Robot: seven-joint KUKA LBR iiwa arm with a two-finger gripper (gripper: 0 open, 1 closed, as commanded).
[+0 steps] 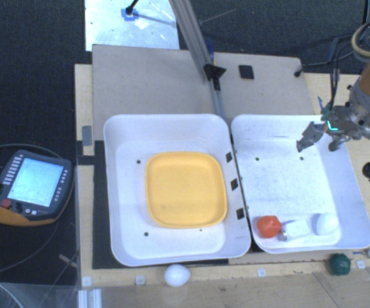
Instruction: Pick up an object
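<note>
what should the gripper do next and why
Probably travel toward the near edge of the right bin and stop above the orange object. The open gripper sits over bare floor near the far side, holding nothing; the objects lie along the near wall.

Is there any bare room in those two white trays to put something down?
Yes. The right bin is bare from the gripper down to its near edge, where an orange ball and two white objects crowd. The left bin offers only strips around the yellow plate.
</note>
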